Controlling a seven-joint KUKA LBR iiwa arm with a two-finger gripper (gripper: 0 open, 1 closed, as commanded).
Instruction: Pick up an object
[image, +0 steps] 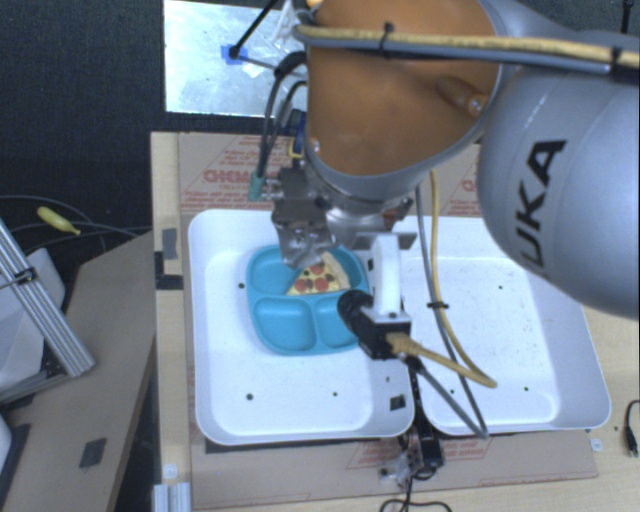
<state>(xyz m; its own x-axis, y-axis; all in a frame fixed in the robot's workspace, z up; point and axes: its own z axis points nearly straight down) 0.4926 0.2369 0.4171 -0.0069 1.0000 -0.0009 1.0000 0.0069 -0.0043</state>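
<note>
Landmark: the blue divided plate (290, 325), sitting in the left bin (230, 400), toward that bin's right side.

Left of the plate: bare white bin floor, nothing to grab there.

On the plate: a pizza slice toy (318, 278) in the upper right compartment, yellow with red spots. The two lower compartments look unfilled.

My gripper (303, 252) is down over the plate's upper edge, just above and a touch left of the slice in this view. From the gripper, the slice lies down and slightly right, very close, possibly touching. I can't say whether anything sits between the fingers; my wrist body covers them, so open or closed is a cannot tell from here.

Slice's long axis: probably running upper-left to lower-right toward the plate's centre divider, but half of it is under my tooling, so treat that as a guess.

Right of the plate: a black-and-white fitting (375, 315) on my tool hangs over the plate's right rim, with a yellow hose (445, 362) trailing off across the right bin (560, 390).

Judgement: I'm at the approach/grasp stage on the slice, nothing lifted yet. Risk: catching the plate rim instead of the slice.
</note>
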